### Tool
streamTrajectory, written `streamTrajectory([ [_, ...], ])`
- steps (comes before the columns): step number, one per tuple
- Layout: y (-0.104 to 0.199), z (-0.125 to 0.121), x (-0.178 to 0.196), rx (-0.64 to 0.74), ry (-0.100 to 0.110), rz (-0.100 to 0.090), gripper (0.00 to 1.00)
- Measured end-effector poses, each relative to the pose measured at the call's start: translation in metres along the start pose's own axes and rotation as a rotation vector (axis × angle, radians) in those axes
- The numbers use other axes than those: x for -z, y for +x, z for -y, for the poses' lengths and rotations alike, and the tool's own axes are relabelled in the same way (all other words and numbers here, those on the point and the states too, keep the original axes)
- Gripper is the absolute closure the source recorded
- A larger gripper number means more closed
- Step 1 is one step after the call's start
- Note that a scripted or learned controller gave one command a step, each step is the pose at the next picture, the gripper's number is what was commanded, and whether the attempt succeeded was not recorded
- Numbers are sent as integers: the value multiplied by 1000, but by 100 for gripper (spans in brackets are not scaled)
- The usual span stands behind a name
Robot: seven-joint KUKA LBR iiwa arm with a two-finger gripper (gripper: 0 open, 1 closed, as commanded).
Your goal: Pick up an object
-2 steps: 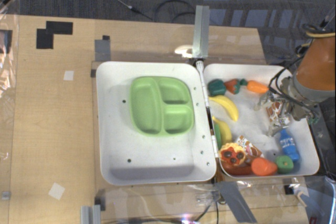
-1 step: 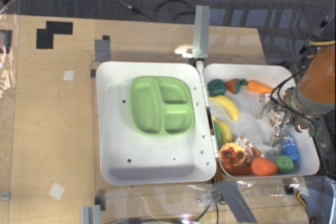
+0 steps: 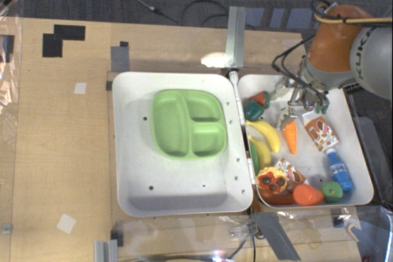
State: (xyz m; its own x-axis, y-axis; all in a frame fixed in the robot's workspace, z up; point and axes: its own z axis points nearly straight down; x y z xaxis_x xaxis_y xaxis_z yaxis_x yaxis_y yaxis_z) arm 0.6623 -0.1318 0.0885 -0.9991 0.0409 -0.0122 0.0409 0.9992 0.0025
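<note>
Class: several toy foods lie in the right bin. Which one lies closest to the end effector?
The orange carrot, directly below the end effector. The banana, tomato and pizza slice lie farther off.

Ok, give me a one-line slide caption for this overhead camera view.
KUKA arm's gripper poised above the carrot in the toy-filled right bin; green divided tray in the left bin.

The arm [image 3: 362, 55] is cut off by the right edge. The gripper [image 3: 299, 108] is too small and cluttered to resolve at the fingertips. Just left of the fingers, a small red and green object [image 3: 256, 105] cannot be identified.
</note>
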Motion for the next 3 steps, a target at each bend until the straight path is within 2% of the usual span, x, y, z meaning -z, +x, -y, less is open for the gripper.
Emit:
streamTrajectory([
  [1, 70, 13, 2, 33, 3, 0, 0],
  [2, 55, -1, 2, 58, 4, 1, 0],
  [3, 73, -9, 2, -30, 4, 4, 0],
])
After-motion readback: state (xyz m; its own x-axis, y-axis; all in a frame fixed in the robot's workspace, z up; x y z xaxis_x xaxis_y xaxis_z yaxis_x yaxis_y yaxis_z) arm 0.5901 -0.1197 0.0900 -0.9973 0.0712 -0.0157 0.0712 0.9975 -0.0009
